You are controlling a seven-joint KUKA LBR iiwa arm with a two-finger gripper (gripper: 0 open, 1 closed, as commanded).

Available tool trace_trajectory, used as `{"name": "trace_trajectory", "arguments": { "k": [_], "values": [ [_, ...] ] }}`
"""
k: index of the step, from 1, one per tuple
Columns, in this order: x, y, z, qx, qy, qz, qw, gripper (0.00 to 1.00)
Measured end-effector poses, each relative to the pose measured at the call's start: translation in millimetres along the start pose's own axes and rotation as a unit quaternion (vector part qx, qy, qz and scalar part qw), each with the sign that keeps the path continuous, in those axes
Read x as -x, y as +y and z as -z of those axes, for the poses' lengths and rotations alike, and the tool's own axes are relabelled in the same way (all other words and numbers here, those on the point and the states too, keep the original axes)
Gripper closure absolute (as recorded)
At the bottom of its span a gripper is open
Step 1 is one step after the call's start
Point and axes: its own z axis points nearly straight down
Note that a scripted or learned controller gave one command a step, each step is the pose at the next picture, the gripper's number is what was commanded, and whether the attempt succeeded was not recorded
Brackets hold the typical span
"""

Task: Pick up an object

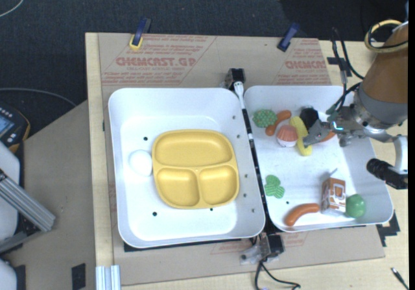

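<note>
My gripper (312, 125) is down in the right bin (363, 172), near its upper middle, and stands open. Its two dark fingers (308, 116) sit just right of a yellow banana-shaped toy (301, 137); nothing shows between them. Touching the yellow toy on its left is a red and white piece (286, 134). Further left lie an orange carrot (279, 119) and a green leafy piece (263, 117). Lower in the same bin are a green leaf (273, 186), an orange sausage (301, 213), a brown box (333, 194) and a green ball (355, 205).
The left bin (130, 204) holds a yellow three-compartment plate (194, 169) and a white ball (140, 161) beside its left edge. A black divider clip (236, 78) sits between the bins at the back. Cables run beside the arm at the right.
</note>
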Motion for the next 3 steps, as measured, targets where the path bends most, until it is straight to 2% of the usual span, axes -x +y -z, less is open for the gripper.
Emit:
{"name": "trace_trajectory", "arguments": {
  "k": [2, 3],
  "values": [
    [-2, -5, -77, 0.001, 0.0, 0.0, 1.0, 0.0],
    [-2, -4, -64, 0.004, -0.001, -0.001, 1.0, 1.0]
  ]
}}
